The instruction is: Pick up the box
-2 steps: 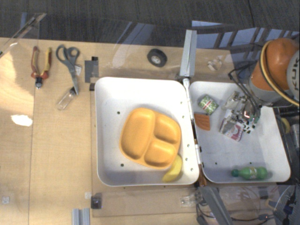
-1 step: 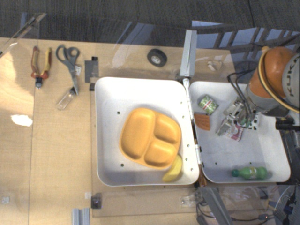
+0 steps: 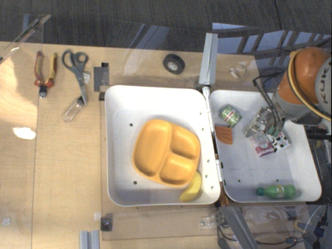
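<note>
Your pincer (image 3: 265, 124) hovers over the box (image 3: 270, 141) at the right bin's (image 3: 311, 188) 1 o'clock; grip state unclear, descent and closure pending.

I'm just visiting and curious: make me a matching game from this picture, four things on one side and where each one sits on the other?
Things:
1. tray
2. bottle
3. scissors
4. tape roll

Places:
A. bench, left of the bins
B. middle of the left bin
C. bench, behind the left bin
D. front edge of the right bin

Pairs: 1-B, 2-D, 3-A, 4-C
</note>
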